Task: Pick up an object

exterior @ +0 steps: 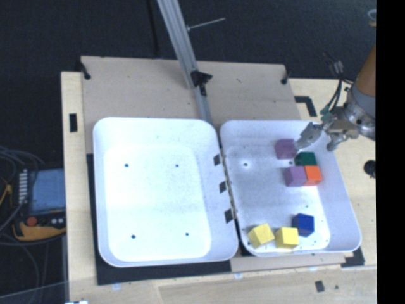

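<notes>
The right bin (253,189) holds several small blocks. A purple block (285,148) lies near its far side, with a green block (305,159) just right of it. Below them an orange block (312,174) touches a second purple block (295,176). A blue block (304,223) and two yellow blocks (261,235) (286,237) lie near the front rim. My gripper (322,137) hangs over the bin's far right part, just above and right of the green block. Its fingers stand spread, with nothing between them.
The left bin (158,189) lies beside the right one. A slanted metal rail (180,37) rises from the back of the bench between the bins. A blue box with cables (44,192) sits off the bench at the left.
</notes>
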Tool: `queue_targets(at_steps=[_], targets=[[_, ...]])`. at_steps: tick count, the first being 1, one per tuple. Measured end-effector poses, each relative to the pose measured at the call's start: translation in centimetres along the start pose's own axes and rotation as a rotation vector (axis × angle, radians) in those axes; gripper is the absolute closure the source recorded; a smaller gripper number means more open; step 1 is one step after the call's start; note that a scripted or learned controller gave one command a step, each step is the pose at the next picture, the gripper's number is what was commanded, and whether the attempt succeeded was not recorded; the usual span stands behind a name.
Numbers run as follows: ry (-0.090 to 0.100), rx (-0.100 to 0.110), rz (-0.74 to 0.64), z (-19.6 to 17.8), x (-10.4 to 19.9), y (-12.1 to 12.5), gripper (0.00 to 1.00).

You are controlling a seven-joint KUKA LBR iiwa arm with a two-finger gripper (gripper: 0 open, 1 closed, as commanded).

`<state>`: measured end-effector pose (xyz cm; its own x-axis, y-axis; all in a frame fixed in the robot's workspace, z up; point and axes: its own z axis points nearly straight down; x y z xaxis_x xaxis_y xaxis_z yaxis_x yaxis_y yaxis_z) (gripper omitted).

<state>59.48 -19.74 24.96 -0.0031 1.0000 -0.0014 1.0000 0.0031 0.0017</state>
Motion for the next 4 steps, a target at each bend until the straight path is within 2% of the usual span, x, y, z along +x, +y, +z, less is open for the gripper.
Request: queue_targets(at_steps=[1,2,3,4], targets=[[-0.001,0.0,-0.001,0.0,0.0,0.0,0.0],[0.0,0.006,0.003,6.0,-0.5,0.5,0.0],[0.0,0.004,0.004,10.4,-0.9,0.9,0.0],[-0.009,-0.024,0.004,12.1,-1.2,1.6,0.0]])
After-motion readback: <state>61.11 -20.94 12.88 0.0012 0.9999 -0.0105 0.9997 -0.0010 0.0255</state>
